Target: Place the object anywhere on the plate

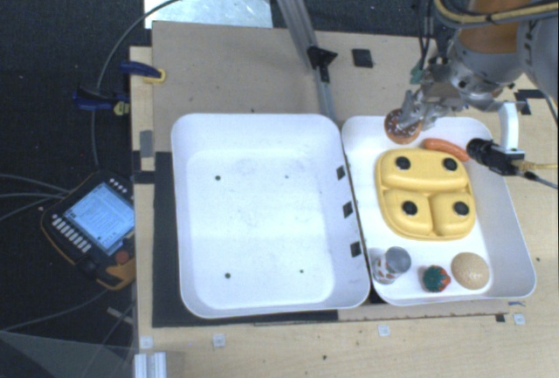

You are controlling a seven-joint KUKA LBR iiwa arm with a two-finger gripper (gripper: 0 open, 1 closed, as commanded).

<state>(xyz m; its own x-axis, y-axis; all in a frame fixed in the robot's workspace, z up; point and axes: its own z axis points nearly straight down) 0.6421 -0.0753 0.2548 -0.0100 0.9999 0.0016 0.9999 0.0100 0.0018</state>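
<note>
Hovering gripper over brown donut-like object at bin's 11 o'clock | jaw state: cannot tell | yellow plate at its 5 o'clock | likely light, rigid; pinch across rim

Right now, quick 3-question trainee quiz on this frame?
1. True or false: the yellow plate sits in the left bin.
2. Which item lies nearest the gripper? A) donut B) egg C) can
3. What orange item lies just behind the plate?

Key: 1 false, it is in the right bin; 2 A; 3 carrot.
</note>
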